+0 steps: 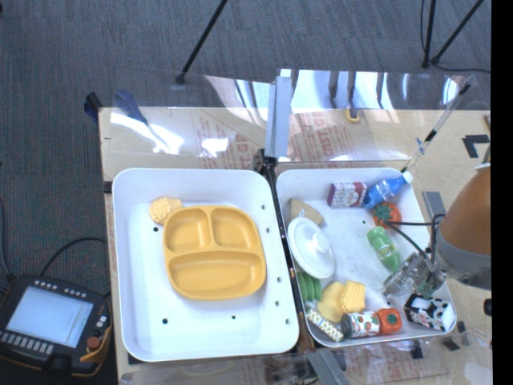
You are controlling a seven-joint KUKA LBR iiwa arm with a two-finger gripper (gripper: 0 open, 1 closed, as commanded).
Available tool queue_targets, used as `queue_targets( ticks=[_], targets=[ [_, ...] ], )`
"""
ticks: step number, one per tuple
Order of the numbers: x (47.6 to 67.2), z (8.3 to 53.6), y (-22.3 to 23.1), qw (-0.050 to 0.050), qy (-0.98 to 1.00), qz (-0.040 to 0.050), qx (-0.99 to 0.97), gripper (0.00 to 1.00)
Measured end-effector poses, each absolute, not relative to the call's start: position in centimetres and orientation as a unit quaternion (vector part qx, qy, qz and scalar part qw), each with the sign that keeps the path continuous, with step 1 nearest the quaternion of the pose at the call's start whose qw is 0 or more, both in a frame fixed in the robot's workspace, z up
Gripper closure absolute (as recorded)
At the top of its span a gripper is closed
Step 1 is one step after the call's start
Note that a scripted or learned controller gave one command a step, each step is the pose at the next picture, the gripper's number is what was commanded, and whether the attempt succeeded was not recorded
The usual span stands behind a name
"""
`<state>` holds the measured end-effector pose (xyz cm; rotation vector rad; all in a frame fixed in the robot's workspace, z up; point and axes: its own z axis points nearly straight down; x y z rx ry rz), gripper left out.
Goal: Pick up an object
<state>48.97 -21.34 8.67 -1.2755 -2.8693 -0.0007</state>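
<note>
light: bright, even | glare: clear panel (240, 127) (white streaks) | shadows: faint | focus: slightly soft

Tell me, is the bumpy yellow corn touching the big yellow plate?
Touching. The camera view shows the corn tucked against the upper left corner of the yellow plate, with no white bin floor between them.

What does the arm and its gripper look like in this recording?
The arm enters from the right as a bulky rounded body, orange above and grey below. Its gripper is a small metallic, silvery-grey assembly, and thin dark cables run along toward it.
</note>
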Motion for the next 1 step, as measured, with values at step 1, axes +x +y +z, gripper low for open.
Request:
queue_targets(
  ticks=[1],
  targets=[
    [48.99,8.68,-21.28,0.001,-0.914,-0.0006,-0.406,0.00]
  ],
)
